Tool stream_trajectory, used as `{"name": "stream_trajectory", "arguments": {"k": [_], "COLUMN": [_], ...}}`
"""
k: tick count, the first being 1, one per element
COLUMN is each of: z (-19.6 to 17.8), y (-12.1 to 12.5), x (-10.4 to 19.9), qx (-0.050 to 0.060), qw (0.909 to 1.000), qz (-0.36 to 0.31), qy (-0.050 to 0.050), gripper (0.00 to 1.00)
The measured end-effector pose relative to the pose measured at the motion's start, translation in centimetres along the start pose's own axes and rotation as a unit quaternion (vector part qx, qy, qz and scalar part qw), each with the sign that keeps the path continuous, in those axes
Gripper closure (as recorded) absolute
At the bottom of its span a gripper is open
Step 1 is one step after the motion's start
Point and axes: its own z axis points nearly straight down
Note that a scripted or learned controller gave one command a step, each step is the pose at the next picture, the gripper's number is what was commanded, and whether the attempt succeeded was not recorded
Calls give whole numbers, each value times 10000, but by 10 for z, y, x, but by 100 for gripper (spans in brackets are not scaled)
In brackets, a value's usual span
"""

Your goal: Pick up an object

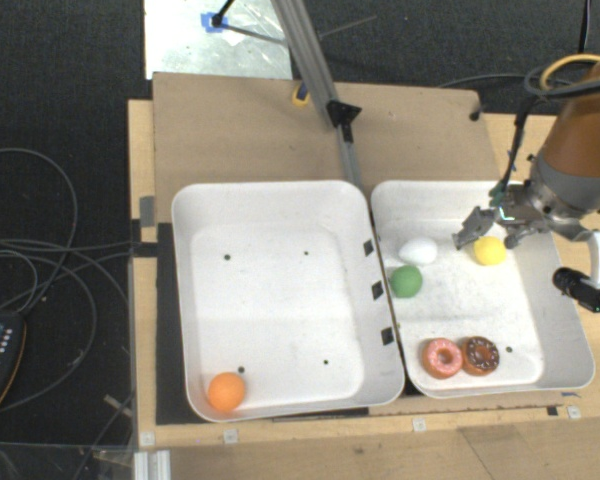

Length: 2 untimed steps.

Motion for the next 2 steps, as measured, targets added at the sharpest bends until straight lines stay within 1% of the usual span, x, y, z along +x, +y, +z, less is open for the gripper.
{"name": "stream_trajectory", "arguments": {"k": [1,2], "z": [-2,60], "y": [1,3], "x": [0,4], "qx": [-22,5], "qw": [10000,10000], "qz": [4,9], "qy": [-5,0], "gripper": [0,0]}}
